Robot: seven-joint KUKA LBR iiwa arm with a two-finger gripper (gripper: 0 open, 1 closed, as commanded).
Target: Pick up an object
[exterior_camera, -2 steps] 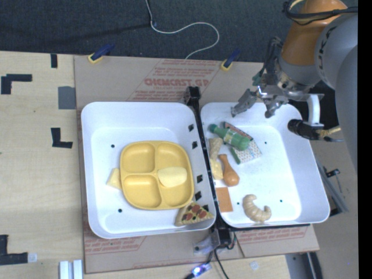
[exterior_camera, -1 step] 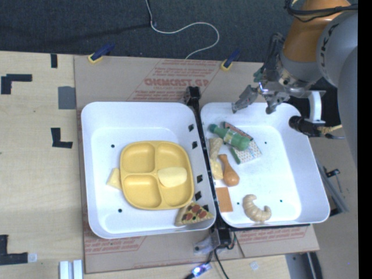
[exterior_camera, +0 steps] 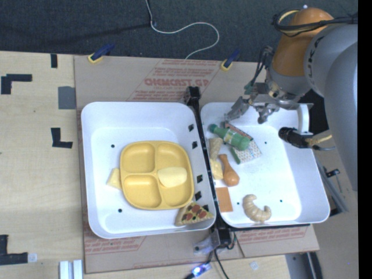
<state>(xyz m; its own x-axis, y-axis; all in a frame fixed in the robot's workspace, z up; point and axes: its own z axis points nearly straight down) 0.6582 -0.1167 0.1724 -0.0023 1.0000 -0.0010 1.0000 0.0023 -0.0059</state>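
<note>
My gripper (exterior_camera: 249,111) hangs over the far edge of the right bin (exterior_camera: 296,173), 1 of 2 white bins; I cannot tell how my jaws stand, and nothing shows between them. Near it in that bin lie 1 green bottle (exterior_camera: 230,135) on 1 speckled card (exterior_camera: 249,151), 1 drumstick (exterior_camera: 228,170), 1 pale corn cob (exterior_camera: 215,158), 1 orange square (exterior_camera: 224,199) and 1 croissant (exterior_camera: 257,208). The left bin (exterior_camera: 102,127) bears 1 yellow divided plate (exterior_camera: 139,173) carrying 1 pale slice (exterior_camera: 172,176), with 1 yellow wedge (exterior_camera: 113,179) beside it and 1 pizza slice (exterior_camera: 193,214) near the front corner.
</note>
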